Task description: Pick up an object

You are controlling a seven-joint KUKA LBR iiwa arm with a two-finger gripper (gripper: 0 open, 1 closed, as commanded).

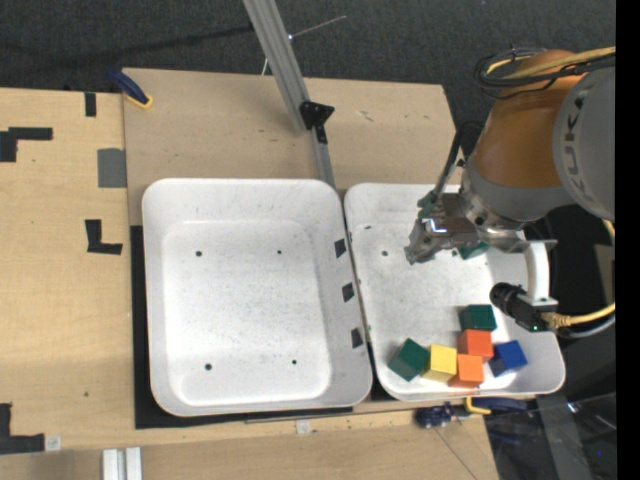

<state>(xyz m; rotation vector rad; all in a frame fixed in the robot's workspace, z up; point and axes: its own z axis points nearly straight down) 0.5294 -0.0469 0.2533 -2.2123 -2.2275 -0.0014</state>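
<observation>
Claw (425, 243) above the right bin's (385, 268) bare floor, finger state impossible to tell. Coloured blocks clustered at the near corner: green block (408, 358), yellow block (442, 360). Best descent: straight down over one outlying block, clear of neighbours.

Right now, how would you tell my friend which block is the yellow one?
Look at the right bin, the one under the robot's hand. In its near corner sits a small cluster of blocks. The yellow block is in the cluster's front row, with a green block on its left and an orange block on its right; it is the only yellow one.
</observation>
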